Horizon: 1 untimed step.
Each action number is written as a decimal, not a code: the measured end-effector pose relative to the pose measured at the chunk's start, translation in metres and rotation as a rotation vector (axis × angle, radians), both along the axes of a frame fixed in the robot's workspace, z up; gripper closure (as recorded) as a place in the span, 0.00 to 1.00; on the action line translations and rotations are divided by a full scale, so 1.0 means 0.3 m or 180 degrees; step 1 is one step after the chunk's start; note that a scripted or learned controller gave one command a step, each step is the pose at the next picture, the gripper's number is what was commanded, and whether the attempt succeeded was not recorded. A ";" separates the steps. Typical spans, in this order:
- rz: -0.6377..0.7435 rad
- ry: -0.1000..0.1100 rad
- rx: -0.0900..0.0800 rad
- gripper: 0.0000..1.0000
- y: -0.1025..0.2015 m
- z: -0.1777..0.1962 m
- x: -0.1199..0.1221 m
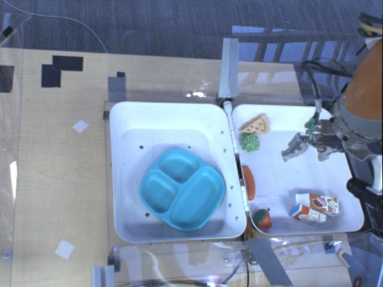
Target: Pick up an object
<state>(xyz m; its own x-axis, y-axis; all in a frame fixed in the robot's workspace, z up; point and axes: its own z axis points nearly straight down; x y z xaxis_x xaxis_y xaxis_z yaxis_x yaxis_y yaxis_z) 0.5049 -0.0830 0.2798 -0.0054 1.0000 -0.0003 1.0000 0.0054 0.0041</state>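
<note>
Gripper [297, 146], two-fingered, grey metal, on the grey arm with the orange band [365, 91], hangs above the upper middle of the right shallow white bin [335, 113]; its fingers stand slightly parted with nothing between them. Tan wedge-shaped toy sandwich slice [255, 125]: to the gripper's left and a little farther up the bin, near the dividing wall. Green knobbly toy vegetable [250, 142]: just below the wedge, left of the gripper, apart from it. Orange elongated toy sausage [249, 182]: lower left of the gripper, lying lengthwise along the bin's left wall. Red rounded toy fruit with a green top [261, 219]: well below and left of the gripper, in the bin's near left corner. Small printed white carton with red and blue markings [315, 207]: below the gripper and slightly right, near the bin's front wall, well apart from the fingers. Blue plastic plate with three compartments [182, 189]: far left of the gripper, resting in the left shallow white bin [128, 160].
</note>
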 end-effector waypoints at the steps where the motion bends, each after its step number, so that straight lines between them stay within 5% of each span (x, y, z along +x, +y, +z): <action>1: 0.0140 0.0013 0.0002 0.00 0.003 -0.483 -0.060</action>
<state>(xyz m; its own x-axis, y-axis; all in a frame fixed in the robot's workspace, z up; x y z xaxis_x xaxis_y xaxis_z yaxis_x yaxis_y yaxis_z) 0.4869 -0.0820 0.1348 -0.0494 0.9988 0.0006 0.9988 0.0494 0.0001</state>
